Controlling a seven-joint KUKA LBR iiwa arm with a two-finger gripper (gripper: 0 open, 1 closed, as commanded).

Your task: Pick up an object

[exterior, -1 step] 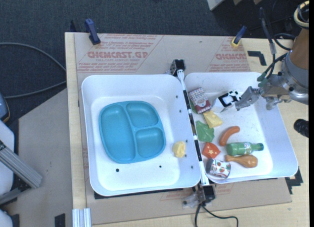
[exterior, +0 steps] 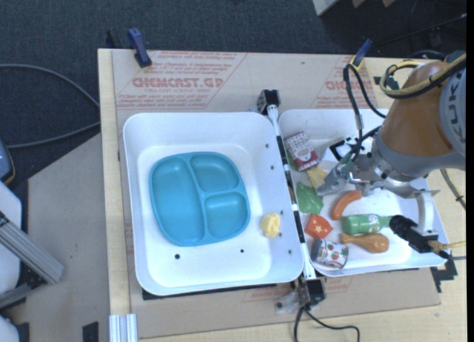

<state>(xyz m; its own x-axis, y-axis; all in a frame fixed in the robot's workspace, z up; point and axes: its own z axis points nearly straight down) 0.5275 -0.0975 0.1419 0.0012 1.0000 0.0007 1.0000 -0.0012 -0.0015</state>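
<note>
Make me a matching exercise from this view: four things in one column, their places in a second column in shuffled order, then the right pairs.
Things:
1. blue divided plate
2. small yellow piece
3. red-and-white carton
4. green bottle

Places:
A. left bin, at its right edge beside the divider
B. right bin, upper left part
C. middle of the left bin
D. right bin, lower part, just above the brown drumstick

Pairs: 1-C, 2-A, 3-B, 4-D

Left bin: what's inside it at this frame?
The left bin holds a blue divided plate lying flat and a small yellow item near its right wall. The bin floor under the plate is covered, so anything beneath cannot be seen.
</note>
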